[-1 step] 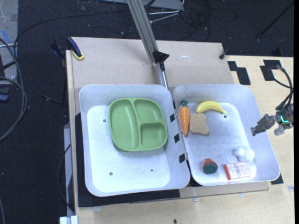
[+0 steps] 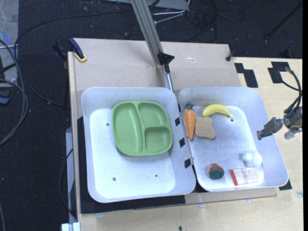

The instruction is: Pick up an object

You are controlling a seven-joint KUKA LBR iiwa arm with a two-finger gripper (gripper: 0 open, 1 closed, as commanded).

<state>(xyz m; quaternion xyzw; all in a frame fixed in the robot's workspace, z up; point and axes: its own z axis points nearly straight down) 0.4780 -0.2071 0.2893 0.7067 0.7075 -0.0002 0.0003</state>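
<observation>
The right bin [image 2: 269, 124] holds a yellow banana [image 2: 217, 110], an orange carrot [image 2: 190, 121], a slice of brown bread [image 2: 205, 128], a red and green strawberry-like toy [image 2: 216, 171], a red and white box [image 2: 246, 176] and a small white lump [image 2: 251, 158]. My gripper [image 2: 269, 128] reaches in from the right and hangs over the bin's right rim, well to the right of the bread and above the white lump. Nothing shows in its grasp.
The left bin [image 2: 96, 143] bears a green divided plate [image 2: 143, 128]. A grey metal pole [image 2: 149, 25] slants down from the back to the gap between the bins. Black clips [image 2: 183, 141] line the seam between the two bins.
</observation>
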